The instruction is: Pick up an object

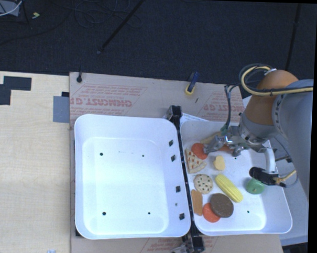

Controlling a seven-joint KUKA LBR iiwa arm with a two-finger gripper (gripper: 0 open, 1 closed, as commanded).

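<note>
Claw [224, 145] hangs low in the camera view, over the far part of the right bin [254, 219]. The grey arm comes in from the right. Whether the claw is spread or pressed together I cannot tell, because the wrist covers it from above.

Just to its left lies a red round piece [199, 150], and this looks like the most probable thing to pick. It touches a pizza slice [194, 162] on its near side. A small yellow lump [219, 162] sits near the claw, on the near side. Closer to us are a spotted cookie [202, 183], a yellow corn cob [228, 188], an orange stick [196, 201] and a brown disc [221, 205]. A green piece [254, 186] lies more to the right.

These seem to be toy foods, so I judge the red piece to be light, stiff and rather smooth. It may roll or slip away if it is pinched off centre. I would take it across its widest middle, coming straight down.

The red piece is close to the left wall of its bin, beside the black clips [174, 158] between the two bins, so there is little room on that side. The near right part of the bin floor is bare. The left bin [124, 179] on the tabletop [25, 170] also offers wide free floor.
</note>
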